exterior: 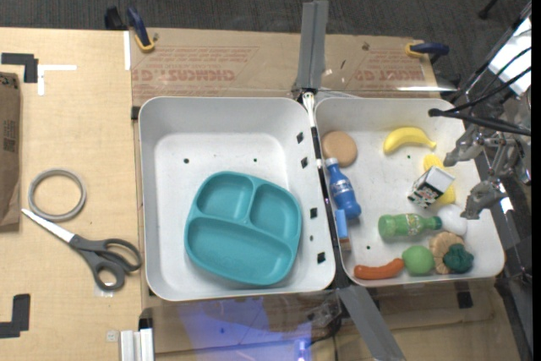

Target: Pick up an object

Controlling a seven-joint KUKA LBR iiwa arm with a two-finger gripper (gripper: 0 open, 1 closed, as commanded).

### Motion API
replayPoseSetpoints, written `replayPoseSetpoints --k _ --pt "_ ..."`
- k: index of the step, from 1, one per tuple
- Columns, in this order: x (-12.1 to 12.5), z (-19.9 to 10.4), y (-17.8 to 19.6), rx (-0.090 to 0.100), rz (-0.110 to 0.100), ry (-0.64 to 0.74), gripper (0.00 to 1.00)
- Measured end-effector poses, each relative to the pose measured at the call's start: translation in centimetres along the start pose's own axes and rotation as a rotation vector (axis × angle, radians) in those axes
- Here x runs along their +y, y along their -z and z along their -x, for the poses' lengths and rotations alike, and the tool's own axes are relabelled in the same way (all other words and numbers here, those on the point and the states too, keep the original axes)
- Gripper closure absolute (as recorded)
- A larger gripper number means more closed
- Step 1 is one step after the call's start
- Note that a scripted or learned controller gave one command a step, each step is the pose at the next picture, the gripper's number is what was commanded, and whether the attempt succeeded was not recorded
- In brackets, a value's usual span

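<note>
**A:** Camera view: where's the gripper [475,175] at?

**B:** It hangs at the right bin's [372,116] three o'clock edge. The fingers look spread and released, nothing between them. The nearest thing is the small white carton [430,187], just beside the fingers toward nine o'clock and tilted on a corner.

**A:** And the rest?

**B:** The green bottle [407,224] lies toward seven o'clock, its long axis running nine-to-three. The banana [408,138] sits toward ten o'clock. The carton is probably the easiest grab.
</note>
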State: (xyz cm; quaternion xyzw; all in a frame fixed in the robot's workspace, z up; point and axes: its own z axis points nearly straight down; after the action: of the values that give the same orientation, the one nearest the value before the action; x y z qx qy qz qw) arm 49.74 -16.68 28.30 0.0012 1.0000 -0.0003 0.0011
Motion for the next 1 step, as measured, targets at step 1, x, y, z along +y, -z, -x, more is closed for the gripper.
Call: replayPoseSetpoints --k 1 --pt "-4.20 1.34 -19.09 -0.001 0.000 -0.143 0.00"
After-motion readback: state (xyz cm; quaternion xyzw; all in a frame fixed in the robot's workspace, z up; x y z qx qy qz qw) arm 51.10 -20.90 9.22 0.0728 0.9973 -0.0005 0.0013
